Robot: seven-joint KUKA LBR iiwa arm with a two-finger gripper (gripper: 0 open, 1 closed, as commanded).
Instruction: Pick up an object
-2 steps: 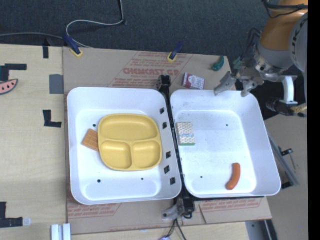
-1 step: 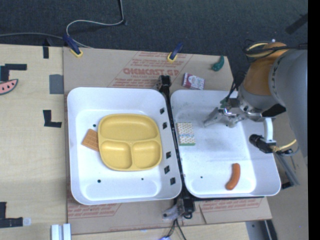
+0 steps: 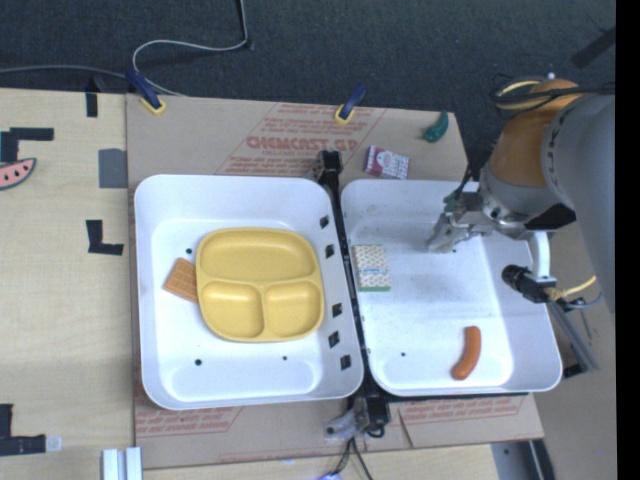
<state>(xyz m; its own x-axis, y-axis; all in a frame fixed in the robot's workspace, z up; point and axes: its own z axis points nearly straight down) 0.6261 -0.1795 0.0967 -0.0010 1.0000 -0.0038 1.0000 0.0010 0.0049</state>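
Nearest the camera, low in the right bin [image 3: 520, 368], lies a hot dog [image 3: 466, 353]; it is a small, smooth, orange-brown sausage shape, slightly curved, resting loose on the bin's white floor near the front rim, well apart from my claw. The bin itself is shallow, glossy white plastic with rounded corners, its floor faintly scuffed and grey in the middle. Beside it, the left bin [image 3: 160, 368] is the same moulded white, and holds a yellow tray [image 3: 262, 282]; this is matte plastic, rounded, split into one wide compartment and two smaller ones. A waffle-textured tan piece [image 3: 181, 280] pokes out from under the tray's left edge. Further in, against the right bin's left wall, sits a small flat packet [image 3: 372, 266], rectangular, pale with a fine green and orange print. My claw [image 3: 447, 232] hangs over the upper part of the right bin, metallic and grey, pointing down and leftward; its fingers look pressed close together with nothing between them, though the view is soft there. Both bins rest on a sheet of printed brown cardboard [image 3: 290, 143] laid on the surface; beyond the bins a small dark red packet [image 3: 386, 162] lies on it.
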